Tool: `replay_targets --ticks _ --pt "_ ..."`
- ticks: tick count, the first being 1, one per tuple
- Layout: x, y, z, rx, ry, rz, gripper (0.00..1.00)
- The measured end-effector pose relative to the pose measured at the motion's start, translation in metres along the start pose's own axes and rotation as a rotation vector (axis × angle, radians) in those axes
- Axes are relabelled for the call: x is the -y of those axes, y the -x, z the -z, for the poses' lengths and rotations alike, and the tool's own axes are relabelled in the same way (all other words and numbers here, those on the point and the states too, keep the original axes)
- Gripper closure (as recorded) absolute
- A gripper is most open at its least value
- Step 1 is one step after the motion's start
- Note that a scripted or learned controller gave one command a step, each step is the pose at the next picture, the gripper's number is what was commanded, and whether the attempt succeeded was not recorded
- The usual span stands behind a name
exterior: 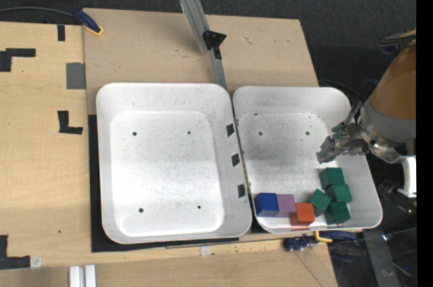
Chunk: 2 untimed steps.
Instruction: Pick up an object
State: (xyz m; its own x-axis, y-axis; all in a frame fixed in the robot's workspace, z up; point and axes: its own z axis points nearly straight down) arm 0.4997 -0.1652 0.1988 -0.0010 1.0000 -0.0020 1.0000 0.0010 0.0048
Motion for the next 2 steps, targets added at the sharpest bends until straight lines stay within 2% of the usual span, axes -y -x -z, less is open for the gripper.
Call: replay_targets --ticks 1,2 --pt "-0.002 -0.006 0.061 0.0 0.001 0.001 1.0" --pt "-0.023 -0.059 0.047 -0.003 -0.006 0.005 1.0"
